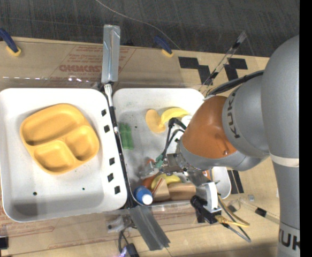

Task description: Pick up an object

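Observation:
My gripper (166, 170) reaches down into the right bin (137, 103), low over a pile of small objects near the bin's front edge. The arm's orange band and grey wrist hide most of it. Under and beside it lie a yellow piece (164, 182), a tan wooden block (181, 191) and a blue-and-white bottle (143, 196). A yellow banana-like toy (164, 118) rests at the back of the same bin. A green stick (127, 135) lies near the bin's left wall.
The left bin (16, 197) holds a yellow divided tray (59, 137). A grey metal bar (111, 52) stands at the back between the bins. Cardboard covers the bench around both bins, with blue clips (9, 42) at its rim.

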